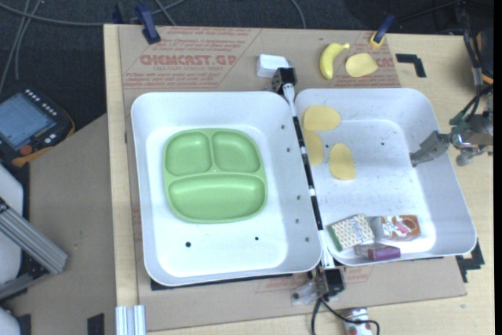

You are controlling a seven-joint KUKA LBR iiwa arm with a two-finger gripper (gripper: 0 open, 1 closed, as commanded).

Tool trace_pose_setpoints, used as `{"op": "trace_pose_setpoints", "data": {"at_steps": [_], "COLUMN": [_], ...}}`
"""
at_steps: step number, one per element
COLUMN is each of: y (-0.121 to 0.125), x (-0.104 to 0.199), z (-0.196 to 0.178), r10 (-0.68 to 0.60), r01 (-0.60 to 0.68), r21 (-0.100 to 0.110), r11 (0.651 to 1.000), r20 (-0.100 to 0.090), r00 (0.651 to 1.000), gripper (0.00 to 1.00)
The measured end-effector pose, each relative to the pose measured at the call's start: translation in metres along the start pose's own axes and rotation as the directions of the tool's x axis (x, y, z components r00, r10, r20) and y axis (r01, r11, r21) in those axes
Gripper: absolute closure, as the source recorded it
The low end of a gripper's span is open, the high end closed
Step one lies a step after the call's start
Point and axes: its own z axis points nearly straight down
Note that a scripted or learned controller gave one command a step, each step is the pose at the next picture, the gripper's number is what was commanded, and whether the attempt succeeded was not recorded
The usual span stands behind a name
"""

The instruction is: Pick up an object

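Yellow piece (342,162) left of tool (430,148)

The right bin's (439,192) middle lies open; packets (376,233) crowd its near edge, yellow pieces (329,141) its left side.

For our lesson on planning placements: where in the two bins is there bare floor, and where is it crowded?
Free: right bin centre, between the yellow pieces and the right wall; left bin floor in front of the green tray. Crowded: right bin's near edge, with packets.
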Motion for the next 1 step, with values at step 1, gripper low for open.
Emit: {"op": "trace_pose_setpoints", "data": {"at_steps": [1], "y": [0.0041], "x": [0.0414], "z": [0.0898], "r10": [-0.002], "r01": [0.002], "r21": [0.002], "r11": [1.0], "r20": [-0.001], "r00": [1.0], "gripper": [0.0]}}
